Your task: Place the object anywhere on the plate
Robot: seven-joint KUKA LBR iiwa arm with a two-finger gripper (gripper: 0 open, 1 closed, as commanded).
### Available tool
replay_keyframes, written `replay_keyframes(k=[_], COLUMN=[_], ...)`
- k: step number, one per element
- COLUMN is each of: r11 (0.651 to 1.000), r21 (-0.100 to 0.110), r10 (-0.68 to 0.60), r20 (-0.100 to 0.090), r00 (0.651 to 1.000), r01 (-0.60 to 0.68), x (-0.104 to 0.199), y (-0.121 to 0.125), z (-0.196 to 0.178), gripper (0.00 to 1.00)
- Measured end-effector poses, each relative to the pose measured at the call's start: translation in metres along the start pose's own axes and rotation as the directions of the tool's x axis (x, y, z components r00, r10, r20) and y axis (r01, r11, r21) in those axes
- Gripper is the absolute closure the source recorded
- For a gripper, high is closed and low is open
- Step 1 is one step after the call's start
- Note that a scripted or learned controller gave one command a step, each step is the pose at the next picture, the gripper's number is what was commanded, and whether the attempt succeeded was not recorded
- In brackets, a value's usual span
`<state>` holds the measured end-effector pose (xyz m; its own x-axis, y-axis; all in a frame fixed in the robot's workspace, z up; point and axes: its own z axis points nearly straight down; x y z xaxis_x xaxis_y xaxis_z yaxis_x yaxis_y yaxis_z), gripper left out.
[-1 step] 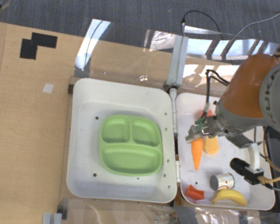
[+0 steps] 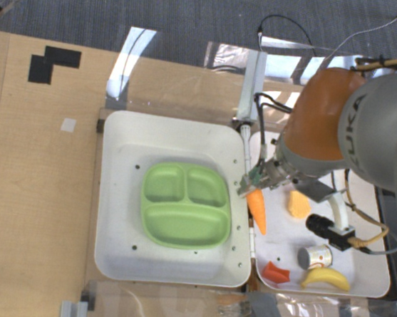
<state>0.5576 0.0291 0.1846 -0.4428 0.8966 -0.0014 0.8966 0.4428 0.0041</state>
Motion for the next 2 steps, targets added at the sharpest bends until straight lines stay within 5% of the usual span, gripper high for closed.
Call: replay_keyframes(k=[1,2], r11=[0.986,0.986], r21=[-0.001,-0.001], r10=[-0.165,-0.164], r20=[0.000,0.000], r00=[0.986,0.986], r01=[0.165,0.164], x=[0.0472,0.0470], y=[0.0223,0.0222], z=[-0.0003,-0.0002], gripper=[1.00,0.00])
